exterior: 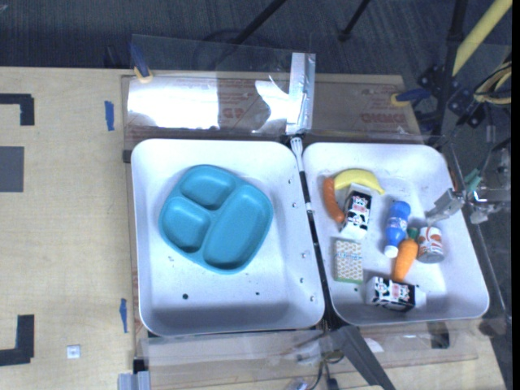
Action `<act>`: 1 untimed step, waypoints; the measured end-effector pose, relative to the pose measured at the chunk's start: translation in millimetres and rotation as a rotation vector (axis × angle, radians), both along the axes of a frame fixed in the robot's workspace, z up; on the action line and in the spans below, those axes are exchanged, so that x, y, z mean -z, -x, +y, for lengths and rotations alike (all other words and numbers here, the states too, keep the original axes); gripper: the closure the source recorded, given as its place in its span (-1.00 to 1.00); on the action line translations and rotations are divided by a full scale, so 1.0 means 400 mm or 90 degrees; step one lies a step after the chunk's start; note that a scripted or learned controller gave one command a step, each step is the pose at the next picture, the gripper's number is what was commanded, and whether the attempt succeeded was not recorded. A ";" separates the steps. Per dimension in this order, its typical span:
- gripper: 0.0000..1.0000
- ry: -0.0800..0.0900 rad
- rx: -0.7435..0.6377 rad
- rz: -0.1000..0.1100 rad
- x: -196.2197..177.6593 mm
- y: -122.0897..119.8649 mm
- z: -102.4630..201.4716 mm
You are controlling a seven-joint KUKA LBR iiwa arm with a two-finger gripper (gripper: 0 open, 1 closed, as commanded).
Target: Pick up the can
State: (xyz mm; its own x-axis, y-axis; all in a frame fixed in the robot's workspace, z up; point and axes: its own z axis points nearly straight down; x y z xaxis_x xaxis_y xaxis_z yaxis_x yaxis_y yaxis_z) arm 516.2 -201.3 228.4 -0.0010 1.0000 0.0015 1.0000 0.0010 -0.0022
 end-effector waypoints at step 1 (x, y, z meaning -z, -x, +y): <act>-1.00 -0.001 -0.135 0.000 -0.090 0.092 0.082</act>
State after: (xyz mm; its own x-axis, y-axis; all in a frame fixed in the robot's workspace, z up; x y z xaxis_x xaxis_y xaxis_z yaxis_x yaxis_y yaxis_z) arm 479.5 -168.6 264.5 -0.2115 0.9774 0.0023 0.9774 0.2115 -0.0020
